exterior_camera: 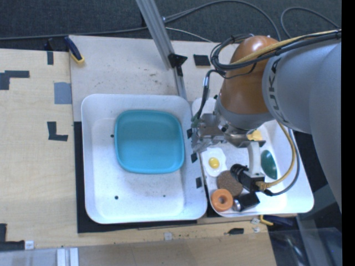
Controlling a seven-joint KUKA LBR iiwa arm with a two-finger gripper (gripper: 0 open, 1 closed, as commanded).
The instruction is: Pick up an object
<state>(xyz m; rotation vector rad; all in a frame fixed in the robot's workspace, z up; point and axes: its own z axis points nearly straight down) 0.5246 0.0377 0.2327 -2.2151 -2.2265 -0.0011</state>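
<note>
My gripper hangs over the left part of the right bin, close to the wall between the two bins. Just below it lies a toy fried egg, white with a yellow yolk. Nearer the front are a brown round cookie and an orange ring. A dark green piece lies to the right, and a small yellow piece shows beside the wrist. The arm hides the back of this bin.
The left bin holds a teal square plate in its middle. A slanted metal rail crosses the bench behind the bins. Tape marks lie on the bench to the left.
</note>
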